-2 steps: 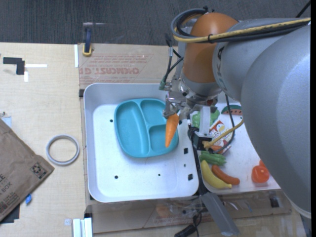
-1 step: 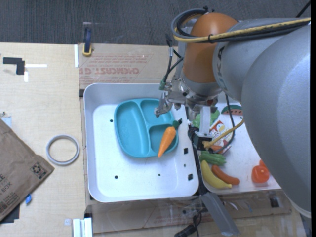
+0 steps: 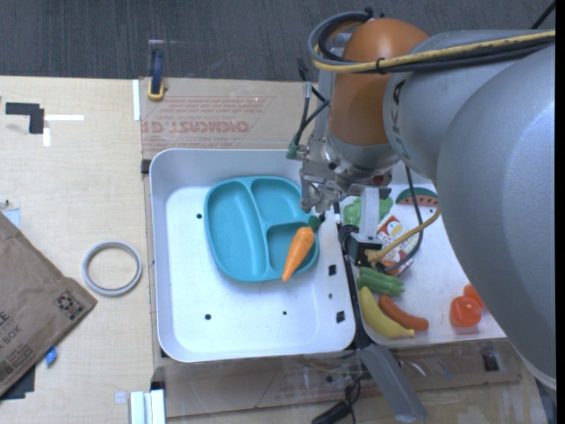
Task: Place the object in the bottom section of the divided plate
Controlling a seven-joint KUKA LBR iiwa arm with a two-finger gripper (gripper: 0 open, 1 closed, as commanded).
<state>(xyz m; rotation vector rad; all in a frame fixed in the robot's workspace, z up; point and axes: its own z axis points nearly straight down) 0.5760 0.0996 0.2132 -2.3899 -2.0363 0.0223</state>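
Carrot [image 3: 299, 252] overhangs the divided plate [image 3: 238, 237]'s lower-right rim; gripper [image 3: 319, 203] just above it, fingers' state unclear, left bin [image 3: 185, 316] roomy.

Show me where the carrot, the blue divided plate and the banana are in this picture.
carrot [image 3: 299, 251], camera view, middle of its orange body.
blue divided plate [image 3: 231, 230], camera view, floor of its large left section.
banana [image 3: 380, 319], camera view, middle of its yellow curve.

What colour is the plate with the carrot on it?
The divided plate is turquoise blue, seen in the camera view. The carrot is orange.
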